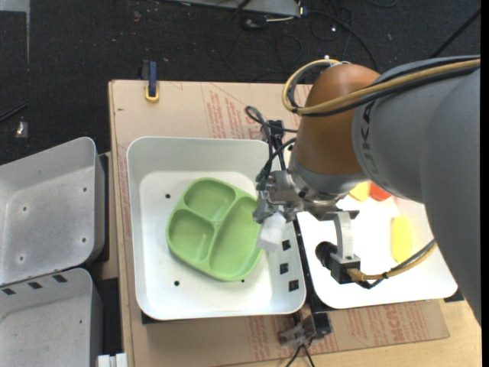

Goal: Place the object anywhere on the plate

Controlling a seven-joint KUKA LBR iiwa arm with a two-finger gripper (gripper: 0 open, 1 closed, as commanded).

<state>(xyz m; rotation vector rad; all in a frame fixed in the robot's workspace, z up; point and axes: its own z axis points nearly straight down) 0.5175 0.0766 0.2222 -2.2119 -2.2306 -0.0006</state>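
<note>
At far left, two white perforated panels [46, 205] lie off the table's edge on the dark floor. The table [199, 109] is a brown board with red print; a small yellow-and-blue clamp [152, 81] sits at its upper left corner.

Left bin [153, 281]: white, shallow, resting on the table. It contains a green plate [206, 232] with three compartments, lying flat and turned at a slant, roughly in the bin's middle and toward its right wall. All three compartments show bare green surface.

At the plate's right edge, the pincer [269, 232] hangs over the boundary between plate and bin wall. A small pale whitish piece is seen at its tip, just at the plate's rim; whether this is part of the pincer or something gripped cannot be told. Whether the pincer is released or clenched cannot be told from this angle, the wrist covering it from above.

The arm [397, 128], grey with an orange band, reaches in from the right and covers much of the right bin [397, 285]. In that bin, a yellow object [400, 237] lies near the right side, with an orange object [380, 193] and a second yellow piece [360, 193] just beyond, partly hidden beneath the arm. Black cables run from the wrist down across the bin.
</note>
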